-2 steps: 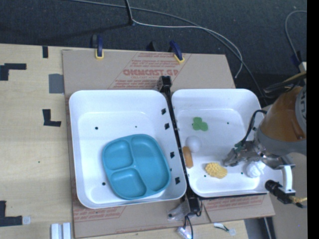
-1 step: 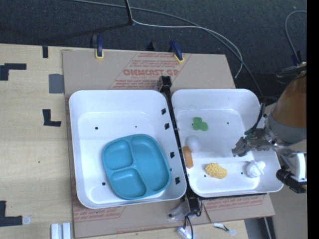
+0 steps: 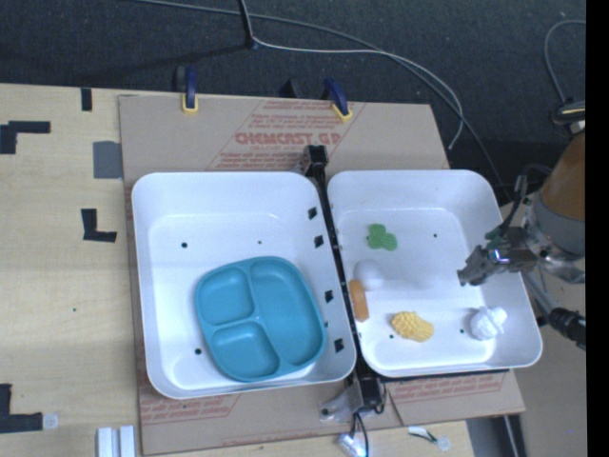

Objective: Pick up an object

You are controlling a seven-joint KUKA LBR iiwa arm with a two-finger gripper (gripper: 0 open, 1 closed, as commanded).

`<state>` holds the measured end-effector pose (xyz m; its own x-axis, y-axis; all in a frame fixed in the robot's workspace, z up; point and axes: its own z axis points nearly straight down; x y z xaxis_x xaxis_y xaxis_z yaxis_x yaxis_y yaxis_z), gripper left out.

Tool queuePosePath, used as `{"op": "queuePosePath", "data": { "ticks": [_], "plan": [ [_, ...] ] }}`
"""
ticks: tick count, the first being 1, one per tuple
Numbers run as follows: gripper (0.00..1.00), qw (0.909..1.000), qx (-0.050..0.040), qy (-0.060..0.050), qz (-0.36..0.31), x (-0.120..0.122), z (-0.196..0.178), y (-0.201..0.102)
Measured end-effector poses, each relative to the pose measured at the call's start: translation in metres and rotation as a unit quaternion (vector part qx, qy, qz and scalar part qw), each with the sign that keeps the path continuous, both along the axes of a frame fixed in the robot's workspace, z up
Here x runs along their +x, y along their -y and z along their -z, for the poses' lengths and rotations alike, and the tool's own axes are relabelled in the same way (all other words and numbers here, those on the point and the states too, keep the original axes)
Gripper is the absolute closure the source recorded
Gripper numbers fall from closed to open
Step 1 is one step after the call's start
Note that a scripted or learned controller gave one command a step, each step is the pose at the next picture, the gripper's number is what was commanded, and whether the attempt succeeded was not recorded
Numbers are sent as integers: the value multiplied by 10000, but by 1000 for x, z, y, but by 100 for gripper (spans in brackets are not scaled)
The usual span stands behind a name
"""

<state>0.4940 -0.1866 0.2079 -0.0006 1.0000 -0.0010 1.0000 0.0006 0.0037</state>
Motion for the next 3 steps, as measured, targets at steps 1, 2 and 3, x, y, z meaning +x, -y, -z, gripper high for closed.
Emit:
{"op": "queuePosePath", "data": {
  "ticks": [1,2,3],
  "plan": [
    [100,10000,12,-19,-24,3,-1,-62],
    [100,10000,12,-22,-27,16,-1,-122],
    [100,10000,11,-24,-25,29,2,-179]
  ]
}}
